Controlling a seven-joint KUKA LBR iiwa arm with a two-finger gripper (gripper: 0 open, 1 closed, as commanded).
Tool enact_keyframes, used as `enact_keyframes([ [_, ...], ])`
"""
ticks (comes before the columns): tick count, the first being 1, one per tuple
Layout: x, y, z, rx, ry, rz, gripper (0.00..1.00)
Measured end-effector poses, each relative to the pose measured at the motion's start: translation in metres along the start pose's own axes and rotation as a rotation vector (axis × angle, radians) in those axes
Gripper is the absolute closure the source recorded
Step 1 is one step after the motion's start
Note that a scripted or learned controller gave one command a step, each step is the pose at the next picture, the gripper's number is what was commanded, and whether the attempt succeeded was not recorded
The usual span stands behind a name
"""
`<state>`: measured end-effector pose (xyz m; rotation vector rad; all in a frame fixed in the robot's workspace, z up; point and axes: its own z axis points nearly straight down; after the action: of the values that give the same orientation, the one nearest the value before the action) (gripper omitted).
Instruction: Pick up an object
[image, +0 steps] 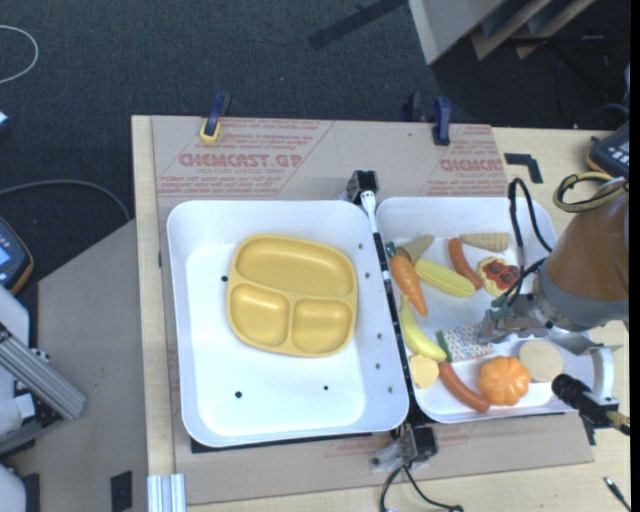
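The right bin (400, 215) holds several toy foods: an orange carrot (407, 283), a corn cob (443, 278), a red sausage (461, 262), a pizza slice (497, 270), a banana (420, 338), an orange pumpkin (503, 380), another red sausage (462, 387) and a pale round piece (540, 360). My gripper (497, 325) is low in this bin, right of a speckled grey piece (462, 341) and just above the pumpkin. The wrist hides whatever lies under it.
The left bin (190, 300) holds a yellow divided plate (292, 295). A cone-shaped piece (487, 241) lies near the right bin's far wall. Black cables (520, 215) loop over the right bin's far right corner. Clamps sit along the bench's back edge.
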<state>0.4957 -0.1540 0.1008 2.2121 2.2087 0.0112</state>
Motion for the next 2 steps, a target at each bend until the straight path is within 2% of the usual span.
enact_keyframes([
  [1, -0.004, 0.010, -0.060, 0.009, 0.003, -0.003, 1.00],
  [2, -0.004, 0.020, -0.107, 0.009, 0.003, -0.003, 1.00],
])
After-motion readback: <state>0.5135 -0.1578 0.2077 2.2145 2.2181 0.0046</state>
